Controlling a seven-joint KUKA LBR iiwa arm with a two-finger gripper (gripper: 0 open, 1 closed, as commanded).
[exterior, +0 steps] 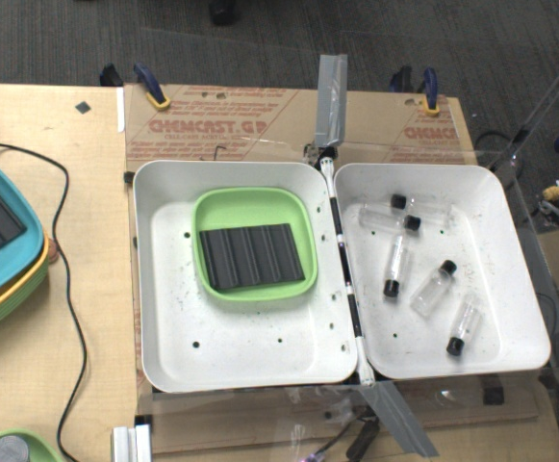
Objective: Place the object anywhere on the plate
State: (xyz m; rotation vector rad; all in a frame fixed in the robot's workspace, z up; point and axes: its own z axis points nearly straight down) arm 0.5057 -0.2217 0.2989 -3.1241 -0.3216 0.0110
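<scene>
Evidently nothing is placed yet: the green plate (252,218) in the left bin (164,335) carries just a dark ribbed mat, the clear vials (393,268) lie scattered at its three o'clock in the right bin (520,258), and I cannot tell the hand's state.

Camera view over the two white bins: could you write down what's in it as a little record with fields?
left bin: holds a green plate with a dark ribbed mat lying on it
right bin: holds several clear vials with black caps, lying scattered
vials on plate: none
under the bins: brown cardboard sheet, clamped at the back
far left of bench: a stack of teal and green trays, a black cable
</scene>
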